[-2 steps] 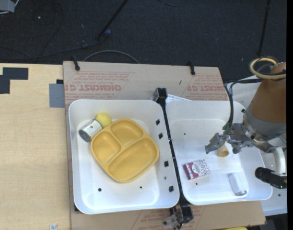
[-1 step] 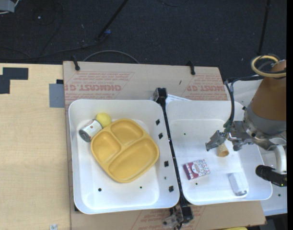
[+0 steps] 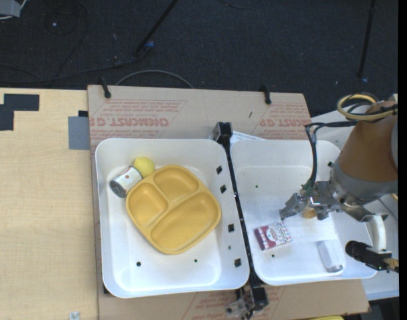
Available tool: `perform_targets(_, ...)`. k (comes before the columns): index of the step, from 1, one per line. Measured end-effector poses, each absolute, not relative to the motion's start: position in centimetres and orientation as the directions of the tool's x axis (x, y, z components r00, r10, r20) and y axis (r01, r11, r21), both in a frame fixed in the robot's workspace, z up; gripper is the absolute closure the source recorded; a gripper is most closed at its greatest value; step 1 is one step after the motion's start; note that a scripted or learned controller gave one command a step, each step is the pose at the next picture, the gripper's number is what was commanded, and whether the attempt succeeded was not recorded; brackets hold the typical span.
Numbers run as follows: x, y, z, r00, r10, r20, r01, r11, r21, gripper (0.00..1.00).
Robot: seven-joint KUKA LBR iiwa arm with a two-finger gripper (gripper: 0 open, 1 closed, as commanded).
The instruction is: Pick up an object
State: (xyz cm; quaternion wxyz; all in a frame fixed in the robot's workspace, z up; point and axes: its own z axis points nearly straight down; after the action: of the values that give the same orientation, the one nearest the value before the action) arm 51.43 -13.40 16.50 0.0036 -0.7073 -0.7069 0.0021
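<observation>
Atop a cardboard-lined bench (image 3: 156,112), two white bins (image 3: 116,272), dark cabled floor (image 3: 190,32) behind; gripper (image 3: 303,207) state unclear.

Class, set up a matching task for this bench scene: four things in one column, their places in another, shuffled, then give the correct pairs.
Things:
1. yellow divided plate
2. yellow ball
3. red and white packet
4. gripper

Places:
A. right bin, lying flat near the divider
B. left bin, taking up its middle
C. over the right bin, above the packet in the view
D. left bin, by the plate's upper-left rim

Pairs: 1-B, 2-D, 3-A, 4-C
</observation>
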Motion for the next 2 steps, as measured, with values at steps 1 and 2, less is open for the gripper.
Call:
perform_targets(1, 51.4, -13.9, 10.3, 0.002, 1.000, 0.002, 1.000, -0.002, -0.005, 0.00)
perform_targets(2, 51.6, -13.7, 9.1, -0.001, 1.000, 0.005, 1.000, 0.001, 0.001, 0.00)
